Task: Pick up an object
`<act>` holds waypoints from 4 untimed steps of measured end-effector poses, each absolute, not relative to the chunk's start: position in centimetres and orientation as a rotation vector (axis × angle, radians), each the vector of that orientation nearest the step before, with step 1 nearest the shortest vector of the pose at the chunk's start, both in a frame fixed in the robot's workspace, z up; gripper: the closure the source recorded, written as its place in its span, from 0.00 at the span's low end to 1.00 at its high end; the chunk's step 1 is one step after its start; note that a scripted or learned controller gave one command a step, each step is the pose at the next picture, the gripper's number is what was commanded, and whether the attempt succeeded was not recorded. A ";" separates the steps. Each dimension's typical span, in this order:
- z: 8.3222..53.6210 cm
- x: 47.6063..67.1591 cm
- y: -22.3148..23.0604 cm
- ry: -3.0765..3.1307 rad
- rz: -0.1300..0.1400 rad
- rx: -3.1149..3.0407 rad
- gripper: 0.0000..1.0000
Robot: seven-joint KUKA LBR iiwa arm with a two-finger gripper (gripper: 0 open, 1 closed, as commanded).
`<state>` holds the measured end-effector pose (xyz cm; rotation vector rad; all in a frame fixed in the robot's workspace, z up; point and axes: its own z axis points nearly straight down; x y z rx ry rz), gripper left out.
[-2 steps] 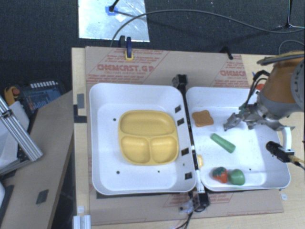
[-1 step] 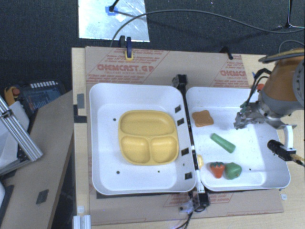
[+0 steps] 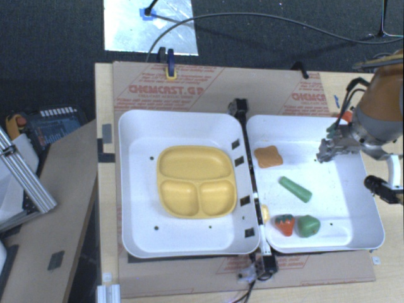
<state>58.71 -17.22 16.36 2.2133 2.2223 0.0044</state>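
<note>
The right bin [image 3: 341, 197] holds an orange-brown flat piece [image 3: 269, 156] near its back left. A green cylinder [image 3: 295, 189] lies at its middle. A red-and-orange item [image 3: 285, 225] and a green block [image 3: 308, 226] sit side by side at the front. My gripper [image 3: 329, 149] hangs over the bin's back right part, to the right of the orange-brown piece and apart from every object. I see nothing held in it.
The left bin [image 3: 139, 169] holds a yellow divided plate [image 3: 194, 182]. A small yellow bit [image 3: 264, 214] shows at the divider between the bins. Black clips [image 3: 240, 106] sit along the divider. Cables run over the dark floor behind the bench.
</note>
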 end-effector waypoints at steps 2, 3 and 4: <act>20.8 59.0 -17.9 2.223 0.000 2.217 1.00; 20.1 59.3 -12.1 2.232 0.003 2.211 1.00; 19.6 59.9 -6.7 2.227 0.004 2.214 1.00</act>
